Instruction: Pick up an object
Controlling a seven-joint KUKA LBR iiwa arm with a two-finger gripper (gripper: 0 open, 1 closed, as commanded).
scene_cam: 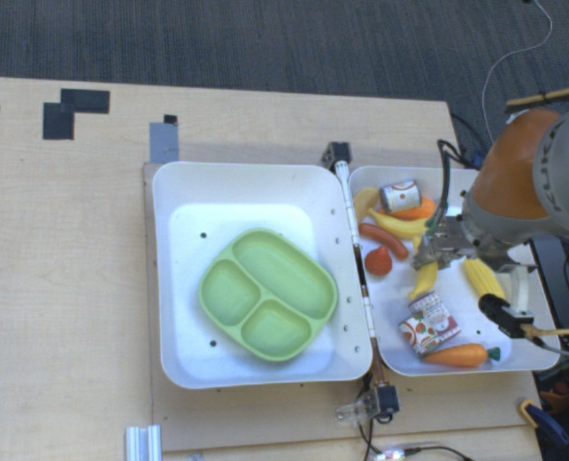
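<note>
from where i stand no writing can be read: the printing on the small carton [429, 323] and the label on the can [400, 197] in the right bin [457, 364] are too blurred.

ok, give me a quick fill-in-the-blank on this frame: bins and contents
1. The green divided plate lies in the ____ bin of the view.
2. That plate has ____ compartments.
3. The carrot lies at the near edge of the ____ bin.
4. The gripper is over the bin that holds the ____ corn cob.

Missing words: left; three; right; yellow
</note>
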